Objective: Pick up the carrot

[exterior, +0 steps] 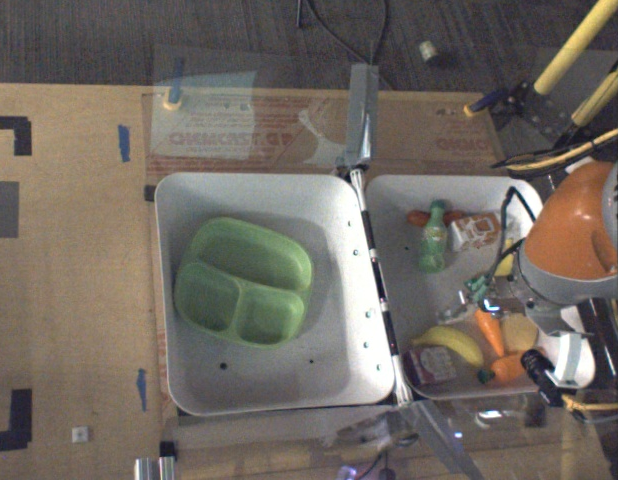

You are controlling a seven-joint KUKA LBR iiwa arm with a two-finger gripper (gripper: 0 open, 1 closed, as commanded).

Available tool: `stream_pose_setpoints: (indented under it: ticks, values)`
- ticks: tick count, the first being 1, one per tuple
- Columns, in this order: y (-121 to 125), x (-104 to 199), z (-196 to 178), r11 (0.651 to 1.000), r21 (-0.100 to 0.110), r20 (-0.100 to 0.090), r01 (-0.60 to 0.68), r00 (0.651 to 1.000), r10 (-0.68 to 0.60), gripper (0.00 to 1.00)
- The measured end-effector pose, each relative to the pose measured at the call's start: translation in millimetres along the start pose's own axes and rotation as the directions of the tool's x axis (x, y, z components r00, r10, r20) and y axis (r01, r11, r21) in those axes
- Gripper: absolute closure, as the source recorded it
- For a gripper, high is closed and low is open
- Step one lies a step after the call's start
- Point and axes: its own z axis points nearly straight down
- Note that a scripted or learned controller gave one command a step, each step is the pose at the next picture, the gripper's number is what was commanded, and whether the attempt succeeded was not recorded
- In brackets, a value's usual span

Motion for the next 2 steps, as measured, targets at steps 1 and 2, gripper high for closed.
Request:
stream_pose_setpoints:
  ticks: [1,2]
  values:
    - [0,-5,-11,1.000,-0.005,0.005,-0.009,1.000,0.009,1.00]
    - [33,-65,-60,1.000,0.008,0.000,-0.007,1.000,0.007,1.00]
